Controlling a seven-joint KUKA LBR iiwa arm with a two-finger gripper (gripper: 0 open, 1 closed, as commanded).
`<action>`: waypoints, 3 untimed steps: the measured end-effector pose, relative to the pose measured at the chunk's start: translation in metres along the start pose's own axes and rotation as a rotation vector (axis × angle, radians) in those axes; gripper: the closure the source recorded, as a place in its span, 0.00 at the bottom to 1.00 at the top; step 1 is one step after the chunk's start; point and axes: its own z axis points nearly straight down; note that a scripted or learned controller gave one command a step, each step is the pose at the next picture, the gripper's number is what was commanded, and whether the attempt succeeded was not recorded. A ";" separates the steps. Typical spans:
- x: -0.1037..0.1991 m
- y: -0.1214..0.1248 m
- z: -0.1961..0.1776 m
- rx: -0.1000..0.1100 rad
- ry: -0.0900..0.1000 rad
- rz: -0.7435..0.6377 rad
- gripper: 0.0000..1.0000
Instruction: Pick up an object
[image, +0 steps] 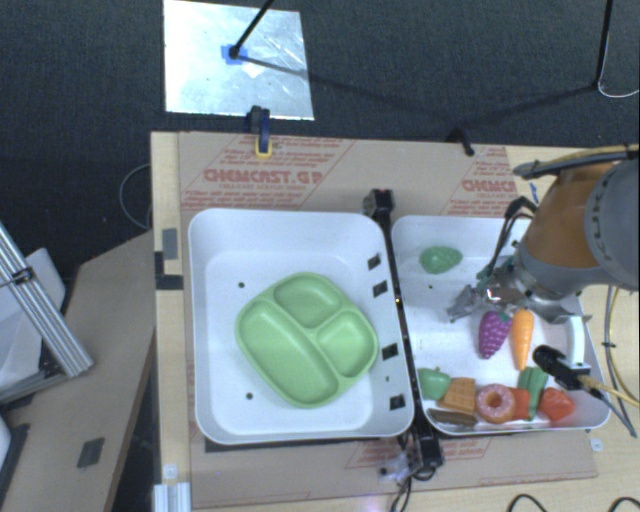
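The purple plastic grape bunch (491, 333) is lying in the right white bin (420, 285), just left of an orange plastic carrot (521, 338). The grey two-finger gripper (470, 302) is hovering just above and left of it, fingers spread and gripping nothing. It is seemingly lining up; next it needs centring, lowering and closing.

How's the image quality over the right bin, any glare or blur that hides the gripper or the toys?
Camera view: even, soft lighting, with mild glare washing out the right bin floor. The gripper is small and slightly soft, so its fingers are hard to read. The purple grapes and carrot stay distinct. The foil sheet at the top reflects brightly.
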 end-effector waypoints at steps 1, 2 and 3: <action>0.000 0.001 0.003 -0.002 0.000 0.001 0.00; 0.000 0.001 -0.008 -0.004 -0.001 0.000 1.00; 0.001 0.002 -0.071 -0.005 -0.001 -0.003 1.00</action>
